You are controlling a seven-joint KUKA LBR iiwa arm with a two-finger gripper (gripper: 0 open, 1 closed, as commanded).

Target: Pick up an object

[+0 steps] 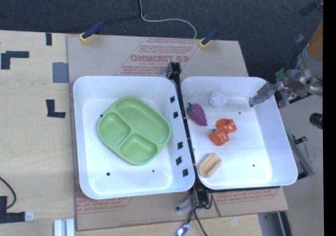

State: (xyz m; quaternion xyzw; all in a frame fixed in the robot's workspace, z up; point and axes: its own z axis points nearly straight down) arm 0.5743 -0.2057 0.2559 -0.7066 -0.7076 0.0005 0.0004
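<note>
Purple grapes (197, 114), orange pepper (223, 131), bread roll (209, 165); white cup (218, 99); right bin (275, 130).

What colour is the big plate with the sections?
Light green. The divided plate shows clearly in the camera view, in the left bin.

arm (315, 67) cropped at right edge, gripper (261, 96) blurred

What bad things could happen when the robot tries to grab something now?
The tool hovers by the right white bin's far rim and might bump it coming down. The two orange-red toy pieces touch each other, so a pinch could slip or catch both. The small white round object blends into the bin floor, so it could be missed.
</note>
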